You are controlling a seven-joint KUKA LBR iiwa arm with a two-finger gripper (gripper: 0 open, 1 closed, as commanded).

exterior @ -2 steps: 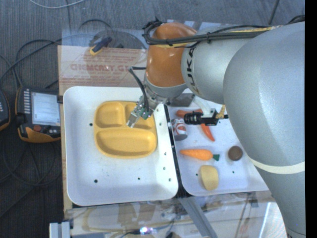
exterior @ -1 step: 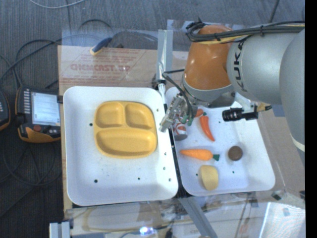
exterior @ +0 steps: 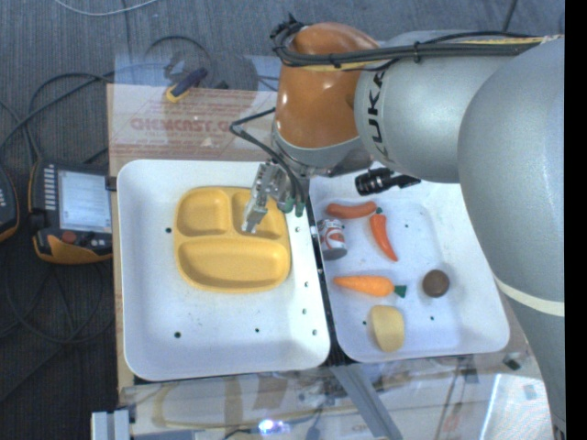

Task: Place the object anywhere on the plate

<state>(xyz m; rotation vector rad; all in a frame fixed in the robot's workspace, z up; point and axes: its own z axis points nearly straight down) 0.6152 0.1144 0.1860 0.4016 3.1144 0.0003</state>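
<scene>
Plate [exterior: 229, 262], a yellow tray with three compartments, two small ones at the far side and one long one at the near side, lies flat in the left bin [exterior: 156, 337], its long axis running left to right in the view. Its far right compartment sits directly under the end effector [exterior: 260, 207]. The arm [exterior: 440, 108] comes in from the right, grey with an orange band, and the letters "UKA" can be read on its grey shell just right of the band. The end effector hangs over the plate with its fingers pressed close together and nothing between them.

The right bin [exterior: 459, 333] lies to the right of the end effector and carries the loose things. A carrot [exterior: 367, 286] lies lengthwise left to right, its green end pointing right. A yellow potato-like piece [exterior: 388, 327] sits nearer the camera. A red sausage [exterior: 352, 210] and an orange-red pepper [exterior: 382, 236] lie just right of the end effector. A small can [exterior: 333, 239] rests against the bin's left wall. A brown ball [exterior: 436, 283] sits farthest right.

Behind the end effector, a cardboard sheet [exterior: 174, 126] bears faded red print that cannot be read.
</scene>
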